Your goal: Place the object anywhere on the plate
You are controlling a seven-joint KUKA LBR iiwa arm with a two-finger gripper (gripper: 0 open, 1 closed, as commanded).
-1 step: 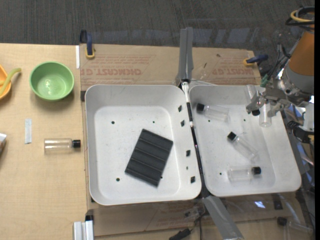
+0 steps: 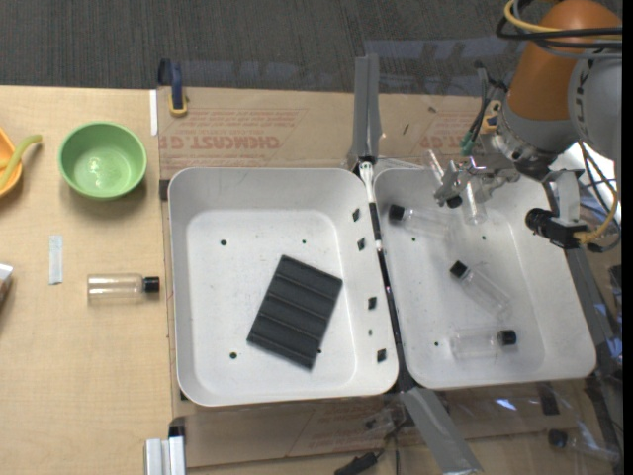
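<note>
A black ribbed rectangular plate [image 2: 296, 311] lies tilted in the left bin [image 2: 198, 265]. Three clear bottles with black caps lie in the right bin [image 2: 554, 305]: one at the far left [image 2: 420, 223], one in the middle [image 2: 485, 288] and one near the front [image 2: 478, 344]. My gripper [image 2: 459, 192] hangs over the far part of the right bin, just right of the far-left bottle. Its fingers are open and nothing is between them.
On the bench left of the bins stand a green bowl [image 2: 103, 159], another clear bottle with a black cap [image 2: 121, 285], a small white strip [image 2: 55, 260] and an orange object [image 2: 5, 166] at the left edge. The arm's cables hang at the right.
</note>
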